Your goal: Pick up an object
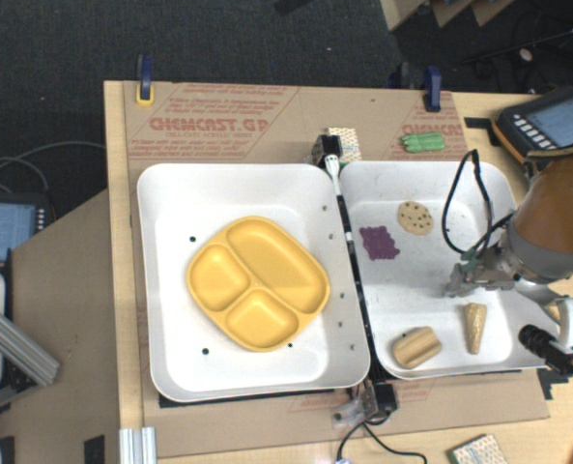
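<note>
- Step: approach, nothing lifted. Arm [547, 225] reaches in from the right over the right bin [431, 177]; the hand [479, 276] sits low near that bin's right-centre.
- Hand state: can't tell, the wrist blocks the tips. Nothing visibly pinched.
- Candidates, all loose on the right bin floor: cone [474, 327] just below the hand; bread roll [415, 346] near the front edge; cookie [415, 217] and purple piece [379, 243] toward the back-left.
- Left bin [170, 201] carries a yellow divided plate [257, 283], well apart from the hand.
- Next, my read: cone is nearest. Centre over it, straddle its narrow axis, descend, clamp, lift straight up.
- Risk: cone tapers and may squirt out.
</note>
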### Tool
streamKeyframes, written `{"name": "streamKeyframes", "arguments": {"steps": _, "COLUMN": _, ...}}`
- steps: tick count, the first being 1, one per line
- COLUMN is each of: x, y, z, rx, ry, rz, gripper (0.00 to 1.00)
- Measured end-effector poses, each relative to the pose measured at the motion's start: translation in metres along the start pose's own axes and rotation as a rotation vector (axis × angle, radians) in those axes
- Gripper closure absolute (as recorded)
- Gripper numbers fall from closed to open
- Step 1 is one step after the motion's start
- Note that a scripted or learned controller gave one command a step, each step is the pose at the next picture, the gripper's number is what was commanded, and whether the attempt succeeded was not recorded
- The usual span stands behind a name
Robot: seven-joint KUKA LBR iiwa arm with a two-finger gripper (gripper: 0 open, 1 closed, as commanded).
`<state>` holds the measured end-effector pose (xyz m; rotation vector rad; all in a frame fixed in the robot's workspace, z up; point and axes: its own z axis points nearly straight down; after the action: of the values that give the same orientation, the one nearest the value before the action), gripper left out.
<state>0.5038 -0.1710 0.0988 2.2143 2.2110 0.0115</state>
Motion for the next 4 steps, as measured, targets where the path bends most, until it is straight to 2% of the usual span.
{"name": "streamKeyframes", "arguments": {"steps": 1, "x": 0.000, "y": 0.000, "z": 0.001, "rx": 0.001, "ry": 0.000, "rz": 0.000, "gripper": 0.00}}
{"name": "streamKeyframes", "arguments": {"steps": 2, "x": -0.002, "y": -0.027, "z": 0.015, "rx": 0.019, "ry": 0.006, "rz": 0.000, "gripper": 0.00}}
{"name": "streamKeyframes", "arguments": {"steps": 3, "x": -0.003, "y": -0.024, "z": 0.003, "rx": 0.011, "ry": 0.002, "rz": 0.000, "gripper": 1.00}}
{"name": "streamKeyframes", "arguments": {"steps": 4, "x": 0.077, "y": 0.023, "z": 0.015, "rx": 0.010, "ry": 0.004, "rz": -0.010, "gripper": 1.00}}
